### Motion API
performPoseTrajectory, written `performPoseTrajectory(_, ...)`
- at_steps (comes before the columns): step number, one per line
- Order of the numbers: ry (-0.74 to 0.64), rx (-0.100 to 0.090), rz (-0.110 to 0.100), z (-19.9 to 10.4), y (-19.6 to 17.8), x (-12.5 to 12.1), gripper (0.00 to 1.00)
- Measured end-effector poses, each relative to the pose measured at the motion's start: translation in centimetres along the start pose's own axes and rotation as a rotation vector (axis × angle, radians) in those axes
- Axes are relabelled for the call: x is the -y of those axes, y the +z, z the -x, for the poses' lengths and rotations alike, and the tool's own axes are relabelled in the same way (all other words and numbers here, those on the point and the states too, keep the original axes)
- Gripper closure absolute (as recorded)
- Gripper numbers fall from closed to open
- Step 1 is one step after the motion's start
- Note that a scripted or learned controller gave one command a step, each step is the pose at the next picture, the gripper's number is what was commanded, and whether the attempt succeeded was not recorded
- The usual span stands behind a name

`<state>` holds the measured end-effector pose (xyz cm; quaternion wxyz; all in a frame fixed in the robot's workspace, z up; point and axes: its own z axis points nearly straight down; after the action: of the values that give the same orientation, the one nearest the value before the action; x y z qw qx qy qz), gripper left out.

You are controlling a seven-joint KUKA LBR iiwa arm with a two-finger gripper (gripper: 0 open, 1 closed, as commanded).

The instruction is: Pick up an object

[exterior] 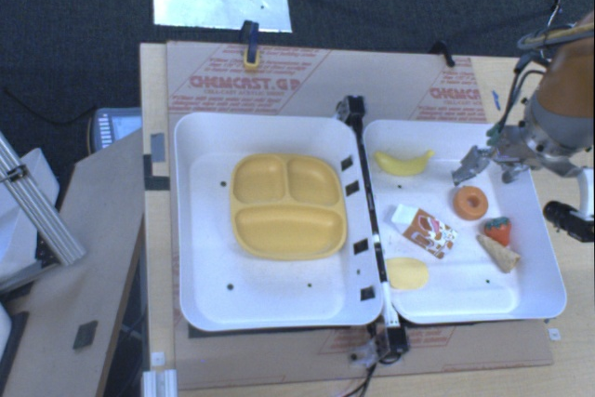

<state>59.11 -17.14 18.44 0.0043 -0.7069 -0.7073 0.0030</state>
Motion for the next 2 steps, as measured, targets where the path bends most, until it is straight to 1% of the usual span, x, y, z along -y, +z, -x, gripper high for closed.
performPoseTrajectory(1,-0.003,0.002,0.012,0.0,-0.7,-0.3,0.0)
performPoseTrajectory(2,-0.002,0.002,0.009,-0.3,3.5,-0.2,0.0)
